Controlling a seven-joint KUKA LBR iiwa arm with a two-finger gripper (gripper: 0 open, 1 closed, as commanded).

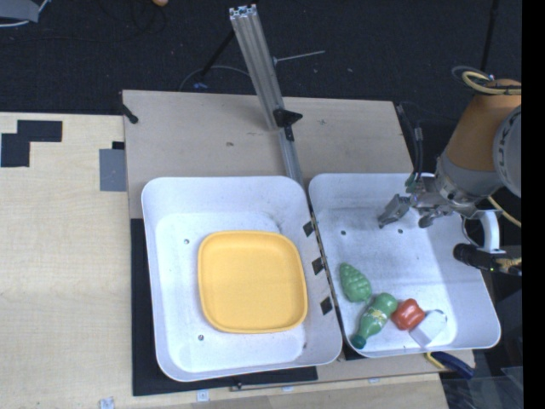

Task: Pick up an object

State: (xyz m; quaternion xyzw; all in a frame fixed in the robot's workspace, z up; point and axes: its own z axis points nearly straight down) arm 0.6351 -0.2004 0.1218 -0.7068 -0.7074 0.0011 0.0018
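Three toy foods, a green leafy piece [355, 282], a green bottle [373, 317] and a red pepper [408, 313], lie grouped at the right bin's [477, 313] near side, well apart from the jaws [410, 213], which stand open and empty above that bin's far side.

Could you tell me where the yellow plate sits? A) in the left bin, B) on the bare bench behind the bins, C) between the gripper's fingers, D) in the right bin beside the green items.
A: the yellow plate lies flat in the left bin.
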